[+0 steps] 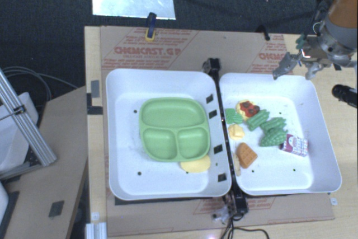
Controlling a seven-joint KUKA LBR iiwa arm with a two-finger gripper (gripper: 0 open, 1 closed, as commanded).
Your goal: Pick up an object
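Toys fill the right bin: one waffle, one carton, three green pods, one pizza slice. Left bin bears one green tray. Beyond, the gripper hangs spread, pinching nothing.

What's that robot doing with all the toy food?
The robot arm is meant to pick something up, but it has nothing yet. Its gripper hangs above the far edge of the right bin, with nothing between its open fingers. In that bin lie toy green beans, a waffle, a small pizza piece and a little carton. The left bin holds a green divided plate with a yellow piece beside it.
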